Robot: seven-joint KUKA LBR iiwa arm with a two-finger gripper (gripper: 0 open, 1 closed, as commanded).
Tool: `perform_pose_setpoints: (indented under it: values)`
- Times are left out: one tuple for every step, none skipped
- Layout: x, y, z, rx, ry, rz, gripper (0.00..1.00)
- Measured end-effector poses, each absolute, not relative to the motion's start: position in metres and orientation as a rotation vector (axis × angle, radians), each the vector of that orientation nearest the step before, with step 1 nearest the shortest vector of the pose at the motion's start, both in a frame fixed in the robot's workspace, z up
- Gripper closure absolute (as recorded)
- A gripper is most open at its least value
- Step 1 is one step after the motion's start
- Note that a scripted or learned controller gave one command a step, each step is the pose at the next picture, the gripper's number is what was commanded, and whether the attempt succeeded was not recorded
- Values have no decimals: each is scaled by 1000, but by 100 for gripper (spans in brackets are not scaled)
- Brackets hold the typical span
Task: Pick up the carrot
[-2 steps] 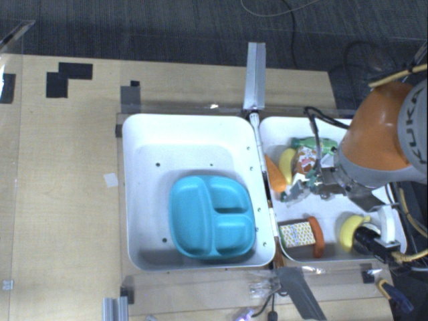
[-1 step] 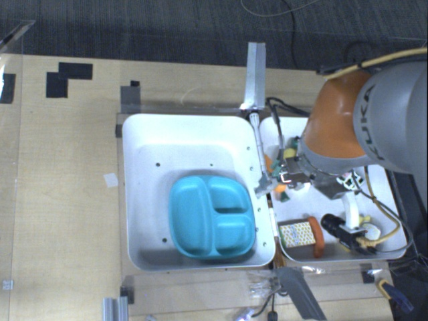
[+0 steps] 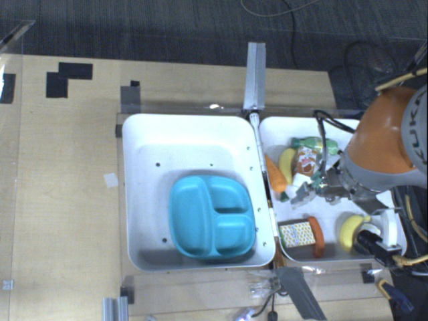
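Pincer (image 3: 302, 191) just right of carrot (image 3: 275, 174)

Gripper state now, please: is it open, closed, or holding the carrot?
Gripper: open or closed cannot be told; it hangs over the right bin, beside the carrot, with nothing seen held.

Robotics lab (bench (image 3: 60, 179) with white bins (image 3: 134, 199)).

"KU" lettering on the arm (image 3: 420, 154)
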State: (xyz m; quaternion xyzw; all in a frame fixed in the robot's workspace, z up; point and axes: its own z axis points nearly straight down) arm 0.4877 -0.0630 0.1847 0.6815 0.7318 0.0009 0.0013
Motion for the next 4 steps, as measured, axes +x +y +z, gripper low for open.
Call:
perform_pose_setpoints:
  values:
    - [510, -6, 185, 2060, 2370, 4, 0]
    - [488, -69, 203, 1955, 2454, 4, 0]
    - [513, -5, 185, 1776, 2588, 3, 0]
    - [491, -104, 154, 1845, 2539, 2, 0]
